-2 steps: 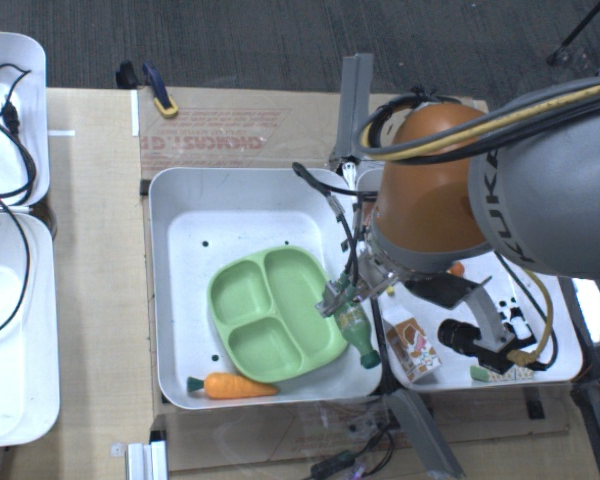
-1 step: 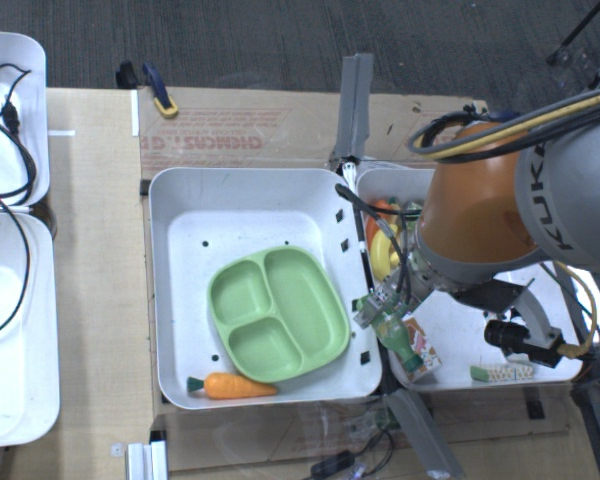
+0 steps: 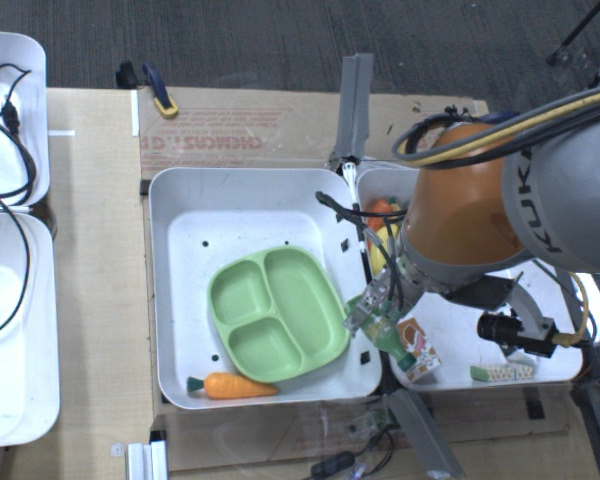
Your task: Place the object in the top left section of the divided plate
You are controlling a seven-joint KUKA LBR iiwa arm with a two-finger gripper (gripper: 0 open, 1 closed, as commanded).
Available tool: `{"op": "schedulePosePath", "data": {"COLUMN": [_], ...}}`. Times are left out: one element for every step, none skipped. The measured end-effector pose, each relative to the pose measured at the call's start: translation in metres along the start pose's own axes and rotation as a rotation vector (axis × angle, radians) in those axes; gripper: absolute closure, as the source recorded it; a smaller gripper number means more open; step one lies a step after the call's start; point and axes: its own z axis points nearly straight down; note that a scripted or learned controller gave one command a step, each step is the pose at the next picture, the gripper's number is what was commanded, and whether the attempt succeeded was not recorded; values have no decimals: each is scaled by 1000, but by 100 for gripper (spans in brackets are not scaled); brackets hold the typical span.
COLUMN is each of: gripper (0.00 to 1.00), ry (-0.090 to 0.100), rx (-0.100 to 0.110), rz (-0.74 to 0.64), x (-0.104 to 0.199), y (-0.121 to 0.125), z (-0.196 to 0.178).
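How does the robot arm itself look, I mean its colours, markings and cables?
The arm is grey, with a rounded orange band above the wrist and dark KUKA lettering on the grey shell. Black and yellow cables loop over its top.

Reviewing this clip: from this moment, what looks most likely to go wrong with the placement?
1. The gripper hangs over the wall between the bins; anything carried across might clip it.
2. The green divided plate lies rotated in the left bin, so its top left section is easy to misjudge.
3. The toy carrot lies against the plate's lower edge and could get nudged.
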Motion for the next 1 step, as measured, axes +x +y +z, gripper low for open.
{"op": "schedulePosePath", "data": {"gripper": [100], "ry": [-2], "rx": [-2], "rz": [-48], "x": [-81], "y": [-83], "z": [0]}}
